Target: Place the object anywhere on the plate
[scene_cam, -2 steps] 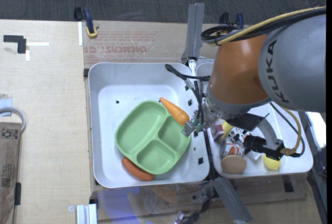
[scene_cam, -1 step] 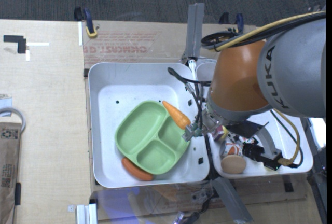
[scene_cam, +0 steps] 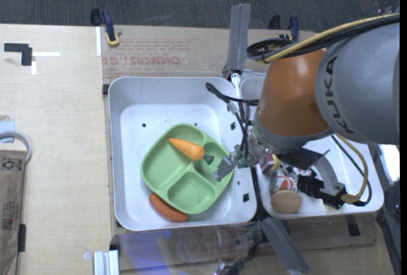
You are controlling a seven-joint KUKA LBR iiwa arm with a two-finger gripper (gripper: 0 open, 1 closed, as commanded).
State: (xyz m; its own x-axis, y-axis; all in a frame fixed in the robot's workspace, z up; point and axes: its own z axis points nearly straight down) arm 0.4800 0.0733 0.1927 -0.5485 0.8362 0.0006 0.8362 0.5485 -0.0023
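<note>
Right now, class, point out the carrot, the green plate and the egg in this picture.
carrot (scene_cam: 186,148): camera view, middle of its orange body.
green plate (scene_cam: 160,165): camera view, bare floor of its left compartment.
egg (scene_cam: 286,202): camera view, centre of its shell, right bin.

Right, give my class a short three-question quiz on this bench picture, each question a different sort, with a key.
1. True or false: the carrot lies on the green plate.
2. The gripper is over which edge of the plate as seen here? A) left B) right C) top
3. Fill in: the egg lies in the ____ bin as seen here.

Key: 1 true; 2 B; 3 right. Also note the sausage beside the plate, in the left bin.
</note>
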